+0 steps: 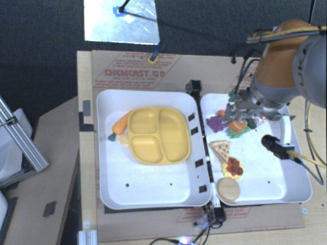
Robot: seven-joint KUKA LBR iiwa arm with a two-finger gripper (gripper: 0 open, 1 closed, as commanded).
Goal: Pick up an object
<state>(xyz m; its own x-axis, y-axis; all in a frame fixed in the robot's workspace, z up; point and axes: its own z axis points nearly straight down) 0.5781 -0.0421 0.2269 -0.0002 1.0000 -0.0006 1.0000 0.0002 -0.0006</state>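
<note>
Camera view, bins: two shallow white bins sit side by side on the table (87, 182); the left bin (110, 152) carries a yellow divided tray (156, 135) with a toy carrot (121, 122) touching its left edge.

Camera view, right bin: the right bin (286, 185) holds a purple grape bunch (214, 123), a pizza slice (221, 149), a red and yellow piece (233, 168), a tan round piece (228, 188) near the front rim, and an orange and green piece (237, 127).

Camera view, arm: it reaches in from the right, orange band above the wrist, with the tool (239, 114) low over the back part of the right bin.

Tool state: from where I stand I cannot tell how far it is spread, nor whether it has hold of anything; the wrist covers that spot.

Task's thing: likely the orange and green piece, lying in the right bin just below the tool, perhaps touching it.

Key relation: that piece lies just toward the bin's front from the tool, the grapes just beside it to the left; the pizza slice and the round piece are farther forward.

Long axis: the orange and green piece seems to run left to right, though it is partly hidden.
</note>
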